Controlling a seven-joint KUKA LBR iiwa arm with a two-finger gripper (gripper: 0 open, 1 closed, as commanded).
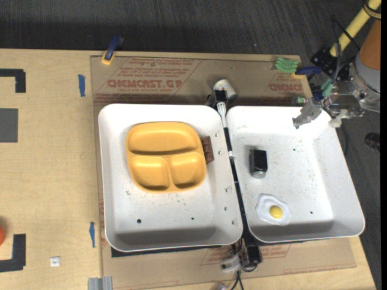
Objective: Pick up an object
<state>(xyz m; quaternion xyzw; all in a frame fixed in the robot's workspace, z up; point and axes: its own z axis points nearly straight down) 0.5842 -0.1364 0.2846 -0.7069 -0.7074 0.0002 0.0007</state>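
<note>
My gripper [314,115] hangs over the right bin's [338,180] far right corner; I cannot tell how it's set. Below-left of it lies a small black block [258,162], nearer me a toy fried egg [273,211]. Far left, a yellow divided tray [165,156] fills the left bin [115,180]. Cardboard [151,80] behind reads "CHEMCAST".

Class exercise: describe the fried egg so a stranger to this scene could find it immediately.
Start at the right-hand white bin. Look to its front edge, below the small black object. The fried egg lies there: flat, white, with a round yellow yolk, unlike its dark, boxy neighbour.
</note>
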